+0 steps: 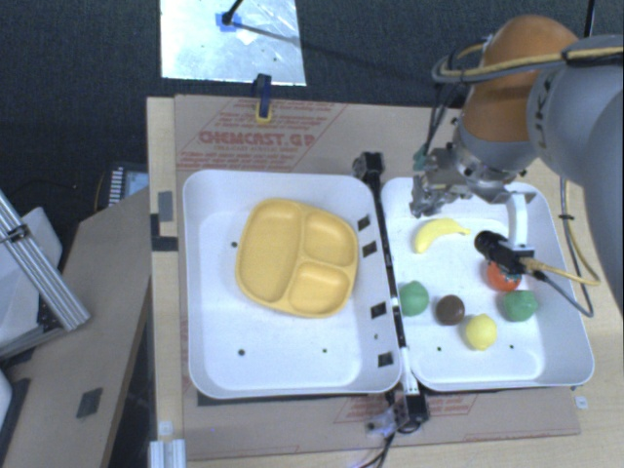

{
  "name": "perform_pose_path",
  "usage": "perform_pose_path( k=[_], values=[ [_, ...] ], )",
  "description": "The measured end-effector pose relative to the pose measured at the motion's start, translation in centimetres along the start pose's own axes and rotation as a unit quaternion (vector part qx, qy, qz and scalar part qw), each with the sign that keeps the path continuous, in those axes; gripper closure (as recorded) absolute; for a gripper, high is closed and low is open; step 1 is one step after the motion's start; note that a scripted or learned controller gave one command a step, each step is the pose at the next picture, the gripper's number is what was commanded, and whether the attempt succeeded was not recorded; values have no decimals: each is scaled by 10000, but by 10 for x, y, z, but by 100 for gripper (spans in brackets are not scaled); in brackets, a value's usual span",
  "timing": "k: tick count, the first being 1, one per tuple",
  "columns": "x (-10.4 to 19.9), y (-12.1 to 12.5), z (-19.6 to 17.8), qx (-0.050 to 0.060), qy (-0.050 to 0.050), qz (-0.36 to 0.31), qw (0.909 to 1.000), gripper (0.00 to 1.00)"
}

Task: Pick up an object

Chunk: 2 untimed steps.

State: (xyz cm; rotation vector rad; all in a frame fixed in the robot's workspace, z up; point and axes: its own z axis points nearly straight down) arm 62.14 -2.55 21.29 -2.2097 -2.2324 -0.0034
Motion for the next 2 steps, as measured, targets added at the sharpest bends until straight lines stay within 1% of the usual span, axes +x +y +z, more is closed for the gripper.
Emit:
perform_pose_path(
  k=[2],
  values=[
    [124, 11, -18, -9, 3, 1, 10000, 100]
  ],
)
